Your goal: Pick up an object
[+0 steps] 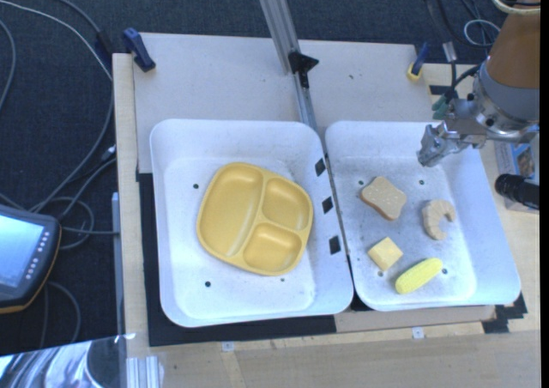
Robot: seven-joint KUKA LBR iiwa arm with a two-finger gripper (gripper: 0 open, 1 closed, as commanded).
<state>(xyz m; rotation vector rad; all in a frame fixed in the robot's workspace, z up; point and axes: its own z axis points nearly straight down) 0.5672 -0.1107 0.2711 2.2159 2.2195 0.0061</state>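
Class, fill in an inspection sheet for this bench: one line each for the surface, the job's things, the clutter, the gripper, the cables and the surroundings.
Surface: pale bench bearing a left bin and a right bin side by side.
Job's things: in the right bin, a bread slice, a bitten biscuit, a yellow cube and a corn cob, all lying apart.
Clutter: a yellow divided tray lies in the left bin.
Gripper: the gripper hangs over the right bin's far edge, with nothing seen between its fingers.
Cables: loose cables on the dark floor at left; more by the arm at upper right.
Surroundings: blue clamp at the bench's far left corner; a metal pole; a screen at left.
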